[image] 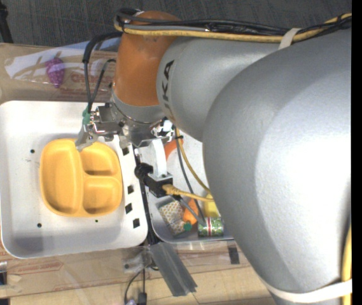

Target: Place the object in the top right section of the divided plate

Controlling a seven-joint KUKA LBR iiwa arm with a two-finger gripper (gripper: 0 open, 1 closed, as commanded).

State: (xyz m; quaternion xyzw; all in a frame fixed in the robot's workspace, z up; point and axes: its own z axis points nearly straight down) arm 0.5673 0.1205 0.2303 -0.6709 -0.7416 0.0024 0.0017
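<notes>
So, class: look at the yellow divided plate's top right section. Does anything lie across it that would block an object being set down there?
Nothing visible lies in the divided plate; the gripper sits at its upper right edge.

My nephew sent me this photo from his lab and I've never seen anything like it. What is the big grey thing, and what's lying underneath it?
The big grey shape is a robot arm with an orange band above its wrist. It reaches in from the right, and one fixed camera looks down on it at a slant. Under it are two shallow white bins. The left bin holds a yellow divided plate. The right bin, mostly covered by the arm, has a few small items, one green and one orange. The arm's tool hangs at the plate's upper right edge. I can't make out anything held in it.
</notes>
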